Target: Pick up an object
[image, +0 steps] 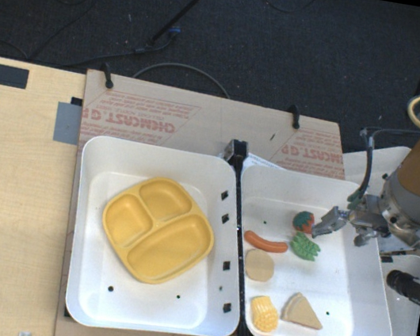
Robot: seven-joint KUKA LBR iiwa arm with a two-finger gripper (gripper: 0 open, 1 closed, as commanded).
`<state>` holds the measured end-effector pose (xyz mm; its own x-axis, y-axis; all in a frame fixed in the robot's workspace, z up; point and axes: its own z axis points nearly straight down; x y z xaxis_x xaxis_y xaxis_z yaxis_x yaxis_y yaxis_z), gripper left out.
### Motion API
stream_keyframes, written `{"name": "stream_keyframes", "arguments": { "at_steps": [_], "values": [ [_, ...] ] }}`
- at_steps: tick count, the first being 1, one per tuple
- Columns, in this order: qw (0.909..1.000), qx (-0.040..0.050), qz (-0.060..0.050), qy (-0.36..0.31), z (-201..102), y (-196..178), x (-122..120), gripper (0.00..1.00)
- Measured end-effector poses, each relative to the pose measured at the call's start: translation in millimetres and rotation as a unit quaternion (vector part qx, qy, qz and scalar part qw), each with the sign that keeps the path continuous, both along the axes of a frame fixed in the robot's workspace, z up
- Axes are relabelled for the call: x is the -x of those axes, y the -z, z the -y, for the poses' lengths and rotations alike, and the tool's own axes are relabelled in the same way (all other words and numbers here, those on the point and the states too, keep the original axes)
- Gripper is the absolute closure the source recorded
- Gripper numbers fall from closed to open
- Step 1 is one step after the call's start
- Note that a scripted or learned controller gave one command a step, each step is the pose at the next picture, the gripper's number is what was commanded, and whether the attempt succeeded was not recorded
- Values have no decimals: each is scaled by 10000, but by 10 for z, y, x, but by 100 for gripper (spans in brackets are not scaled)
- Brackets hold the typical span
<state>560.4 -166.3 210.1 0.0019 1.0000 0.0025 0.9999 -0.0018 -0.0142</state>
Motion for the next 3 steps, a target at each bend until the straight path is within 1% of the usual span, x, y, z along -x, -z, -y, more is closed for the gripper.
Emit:
{"name": "stream_keyframes", "arguments": {
  "at_steps": [1, 2, 3],
  "values": [
    [10000, 13, 64, -11, 0, -67, -29, 0],
    [10000, 2, 35, -8, -15, 378, 29, 0],
    [10000, -2, 28, -6, -41, 907, 145, 0]
  ]
}}
